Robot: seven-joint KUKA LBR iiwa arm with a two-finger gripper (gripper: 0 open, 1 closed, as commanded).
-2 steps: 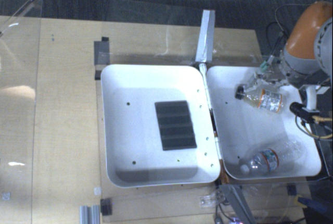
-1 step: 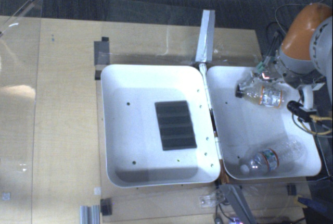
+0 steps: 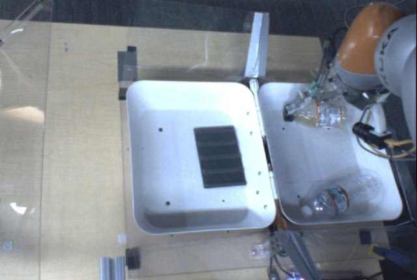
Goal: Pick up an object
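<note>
A clear plastic bottle (image 3: pixel 317 115) with a dark cap and an orange-tinted label lies on its side at the far end of the right bin (image 3: pixel 287 161). My gripper (image 3: pixel 320 95) hangs directly over it, at the end of the grey arm with the orange band (image 3: pixel 367 38). Whether the bottle is held or merely lies under the gripper is unclear. A second clear bottle (image 3: pixel 327 201) with a blue-and-orange label lies near the front wall of the right bin. A black ribbed rectangular block (image 3: pixel 221 156) lies flat in the middle of the left bin (image 3: pixel 146 142).
A grey metal post (image 3: pixel 257 45) stands behind the seam between the two bins. Cables (image 3: pixel 378 139) hang off the arm over the right bin's right side. Wooden bench surface extends to the left.
</note>
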